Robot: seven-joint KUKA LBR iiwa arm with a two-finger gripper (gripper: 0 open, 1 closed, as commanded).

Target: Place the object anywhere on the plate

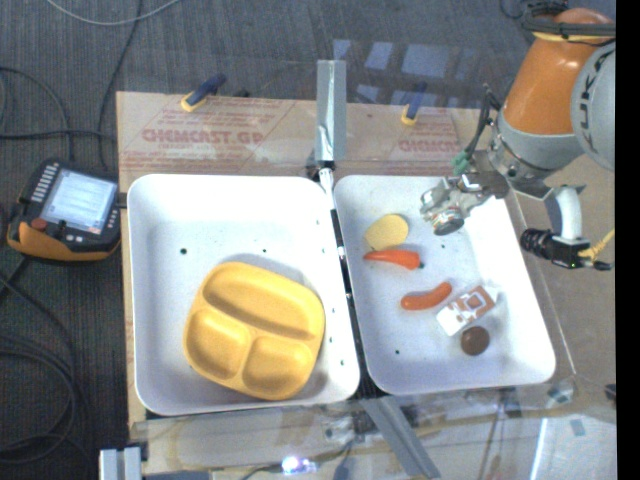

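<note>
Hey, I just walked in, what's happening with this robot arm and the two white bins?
A grey and orange robot arm reaches in from the right, its hand hovering over the upper part of the right bin. That bin holds toy food: a yellow piece, a red pepper, an orange sausage, a small white packet and a brown round item. The yellow divided plate sits in the left bin with nothing on it yet.
</note>
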